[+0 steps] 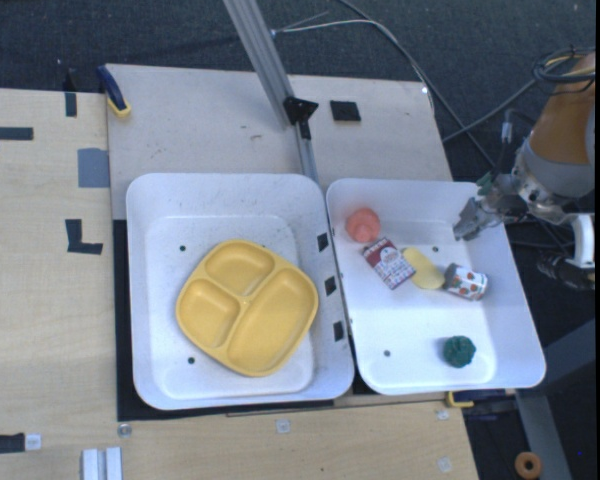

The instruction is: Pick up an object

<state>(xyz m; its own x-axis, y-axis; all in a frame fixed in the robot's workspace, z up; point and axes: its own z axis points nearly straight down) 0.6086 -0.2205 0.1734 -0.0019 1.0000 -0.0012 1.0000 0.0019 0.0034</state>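
You have two white bins on the desk. The left bin (140, 268) carries one yellow divided plate (246, 306), clear of the work. The right bin (510, 358) stocks five pickable items: one pink ball (362, 224), one red-and-white carton (387, 263), one yellow piece (423, 268), one small patterned cup (467, 282), one green ball (459, 350). The tool (472, 222) hangs over that bin's far right rim, holding nothing; its opening cannot be told.

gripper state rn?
Gripper: cannot be told; it hangs over the right bin's far right edge, with nothing seen between its fingers.
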